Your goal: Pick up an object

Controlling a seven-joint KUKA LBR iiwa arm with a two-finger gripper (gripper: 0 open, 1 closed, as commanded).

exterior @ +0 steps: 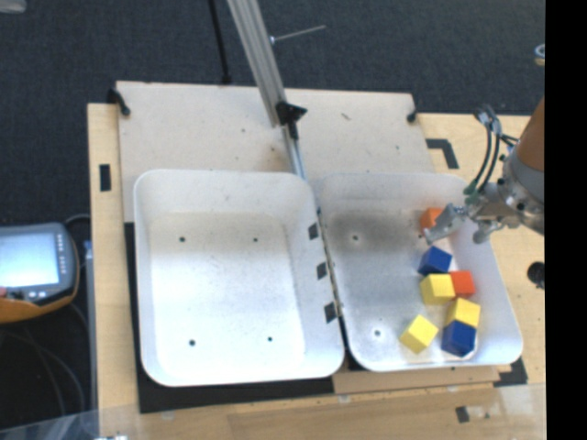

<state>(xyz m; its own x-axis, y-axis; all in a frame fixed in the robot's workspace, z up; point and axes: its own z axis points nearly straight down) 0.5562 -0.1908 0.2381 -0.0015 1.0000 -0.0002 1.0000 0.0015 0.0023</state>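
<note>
yellow block (418, 333) and blue block (459, 338) sit nearest the camera, well below the gripper (461, 224); more blocks cluster closer under it, an orange block (429, 217) just left. Can't tell if it's clenched or released

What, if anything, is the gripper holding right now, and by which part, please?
It cannot be told. The gripper sits low over the right bin, right beside a small orange block, but no block shows clearly between its fingers.
</note>
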